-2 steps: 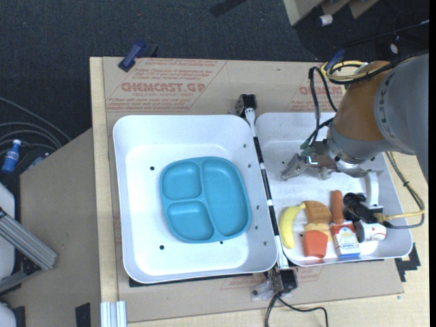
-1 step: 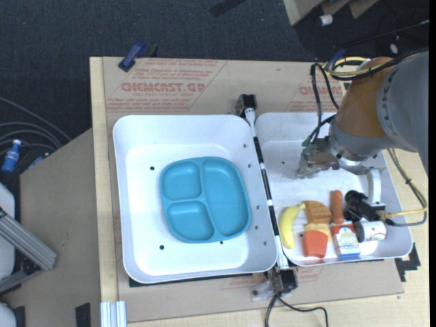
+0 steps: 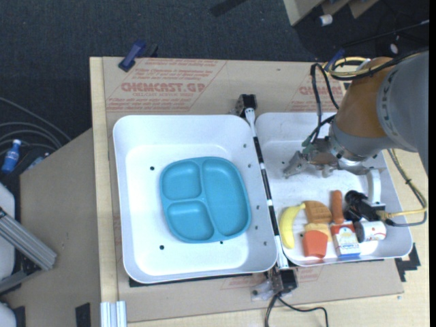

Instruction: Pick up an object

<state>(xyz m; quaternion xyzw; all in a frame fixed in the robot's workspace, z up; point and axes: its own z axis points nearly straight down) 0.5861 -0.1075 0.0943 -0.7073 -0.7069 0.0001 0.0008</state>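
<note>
Red lettering [image 3: 162, 86] printed on the brown sheet of the worktop [image 3: 109, 203] reads "CHEMCAST" followed by what looks to us like "G P". The smaller lines above it are too fine for us to read. A second print of the same kind sits behind the right bin [image 3: 279, 138], partly covered.

We see the pincer [image 3: 294, 167] low over the bare white floor in the middle of the right bin, pointing towards the divider between the bins. We cannot tell how far it is open, and we see nothing in its hold.

The things to pick lie in a cluster along the near side of that same bin, apart from the pincer. They are a yellow banana [image 3: 289, 225], a tan bread piece [image 3: 316, 212] just beside it, an orange sausage [image 3: 336, 206], an orange block [image 3: 314, 242] and a small carton [image 3: 347, 240] in red, white and blue. Its label is too small for us to read.

Resting in the left bin [image 3: 129, 135] is a blue divided plate [image 3: 204, 197].
</note>
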